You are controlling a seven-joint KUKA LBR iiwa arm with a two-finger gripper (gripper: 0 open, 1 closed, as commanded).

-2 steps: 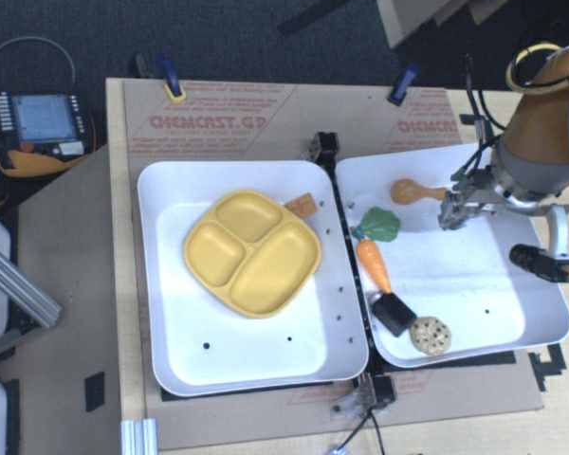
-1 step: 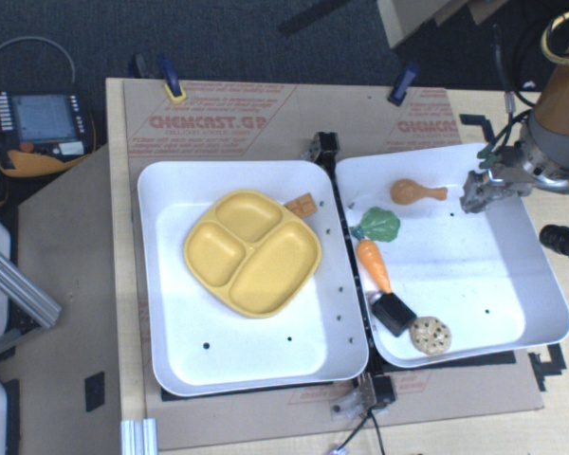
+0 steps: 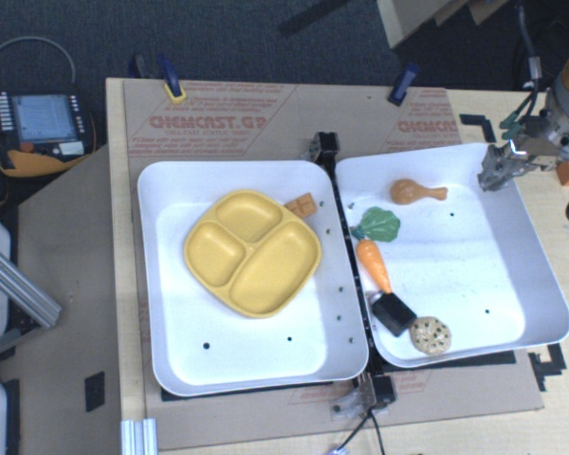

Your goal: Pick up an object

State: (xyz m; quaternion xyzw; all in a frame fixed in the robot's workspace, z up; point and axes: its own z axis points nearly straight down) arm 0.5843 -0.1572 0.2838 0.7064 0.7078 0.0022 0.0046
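Gripper: over right bin's far corner, nothing visibly held; whether open or closed cannot be told. Drumstick nearest, likely target.

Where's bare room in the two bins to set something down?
Free: right white bin floor right of the orange carrot, and left white bin below the yellow divided plate. Crowded: the right bin's left edge, from green leaf to speckled cookie.

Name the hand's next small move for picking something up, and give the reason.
Probably slide the hand left toward the drumstick before lowering. The hand sits over the right bin's upper right corner with nothing under it, and the drumstick is the nearest item, lying apart from the green leaf and carrot.
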